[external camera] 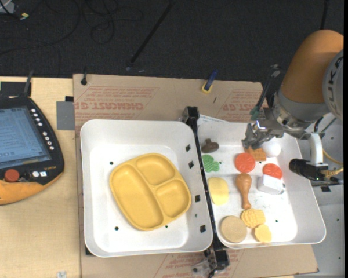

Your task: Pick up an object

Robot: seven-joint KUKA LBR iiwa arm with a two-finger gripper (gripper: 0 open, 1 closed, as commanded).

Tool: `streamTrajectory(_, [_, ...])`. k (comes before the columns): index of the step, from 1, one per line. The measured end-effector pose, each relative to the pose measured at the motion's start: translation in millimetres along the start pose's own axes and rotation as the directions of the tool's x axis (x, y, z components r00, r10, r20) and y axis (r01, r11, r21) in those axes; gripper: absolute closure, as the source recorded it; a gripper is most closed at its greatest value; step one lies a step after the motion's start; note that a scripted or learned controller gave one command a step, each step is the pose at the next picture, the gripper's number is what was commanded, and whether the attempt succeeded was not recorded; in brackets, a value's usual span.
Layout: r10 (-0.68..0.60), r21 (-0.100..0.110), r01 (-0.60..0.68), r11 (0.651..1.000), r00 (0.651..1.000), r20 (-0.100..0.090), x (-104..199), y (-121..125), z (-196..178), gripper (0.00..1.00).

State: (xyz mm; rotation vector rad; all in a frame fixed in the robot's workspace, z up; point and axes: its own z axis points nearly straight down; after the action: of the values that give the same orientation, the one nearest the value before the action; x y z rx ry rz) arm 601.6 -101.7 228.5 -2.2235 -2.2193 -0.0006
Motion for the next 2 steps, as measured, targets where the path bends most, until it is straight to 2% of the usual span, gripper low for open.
streamTrajectory(1, [-0.003, 0.005, 0.003, 1.000, 1.000, -0.002, 33, -33, -7, 1.00])
streamTrajectory(2, [-0.002, 0.007, 0.002, 1.000, 1.000, -0.001, 67, -66, 5, 1.00])
